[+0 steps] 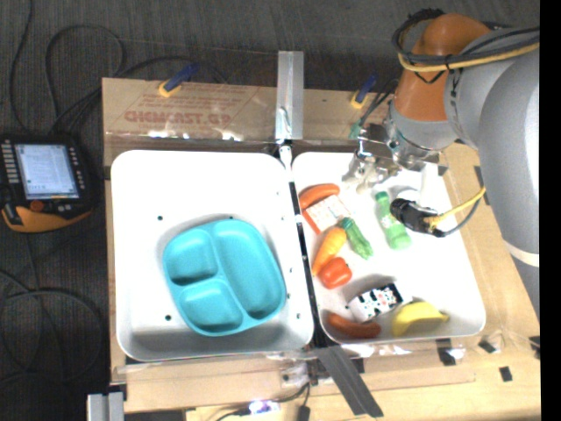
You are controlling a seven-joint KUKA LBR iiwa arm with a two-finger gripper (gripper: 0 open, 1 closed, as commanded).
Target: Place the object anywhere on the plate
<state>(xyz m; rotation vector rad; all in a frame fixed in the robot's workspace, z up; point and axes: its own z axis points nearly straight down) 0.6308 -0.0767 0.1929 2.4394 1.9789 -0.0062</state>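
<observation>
Two white bins sit side by side on the desk [500, 270]. The left bin [140, 200] carries a turquoise plate [225, 274] with three compartments, lying a little toward its near right part. The right bin [456, 270] is crowded. An orange-and-white packet [321, 207] lies at its far left, against the wall shared by the bins. Just nearer lies an orange carrot [330, 242] with a green pepper [357, 238] touching its right side, and a red-orange tomato-like piece [334, 273] sits just near the carrot. A green bottle [391, 222] lies further right, apart from that cluster. Along the near wall rest a red sausage [354, 326], a black-and-white box [375, 300] and a yellow banana [418, 317], close together.

The grey arm [491, 103] with its orange band [443, 42] reaches in from the right, and the tool [375, 167] hangs over the far part of the right bin, just beyond the green bottle. Whether its fingers are apart or together cannot be told, and nothing is seen between them. None of the objects lies on the plate; all are in the right bin, with the shared wall between them and the plate.

Beyond the bins lies a cardboard sheet [193, 112] with red lettering, held by a blue-and-yellow clamp [175, 81]. A handheld controller [41, 182] with a lit screen rests on the dark floor [219, 16] at far left, among black cables [61, 51].
</observation>
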